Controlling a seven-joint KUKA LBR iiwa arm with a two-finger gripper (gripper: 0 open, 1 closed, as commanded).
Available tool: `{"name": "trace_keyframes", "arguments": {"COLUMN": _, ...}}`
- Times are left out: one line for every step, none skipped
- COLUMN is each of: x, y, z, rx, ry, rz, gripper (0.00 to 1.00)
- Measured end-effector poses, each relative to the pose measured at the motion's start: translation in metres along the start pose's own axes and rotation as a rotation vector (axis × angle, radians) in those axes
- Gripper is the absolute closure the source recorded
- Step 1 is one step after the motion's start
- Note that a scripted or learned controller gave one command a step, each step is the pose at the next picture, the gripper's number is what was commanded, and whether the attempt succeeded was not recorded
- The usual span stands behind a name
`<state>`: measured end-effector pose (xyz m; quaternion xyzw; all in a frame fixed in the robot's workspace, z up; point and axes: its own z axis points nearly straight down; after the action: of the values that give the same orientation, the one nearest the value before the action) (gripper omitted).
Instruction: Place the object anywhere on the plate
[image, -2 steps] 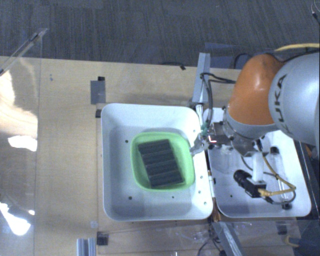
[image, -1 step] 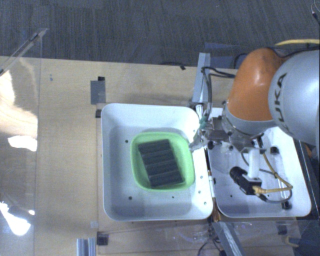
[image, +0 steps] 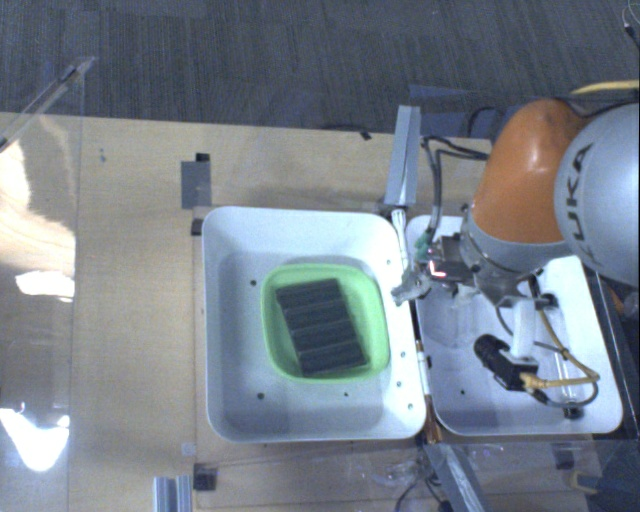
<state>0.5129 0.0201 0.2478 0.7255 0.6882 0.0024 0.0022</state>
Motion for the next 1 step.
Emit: {"name": "trace_keyframes", "arguments": {"x": 0.0526, "y": -0.0273, "z": -0.0166, "rx": 0.000, "ry": 0.002, "rz": 0.038, "gripper": 0.00}}
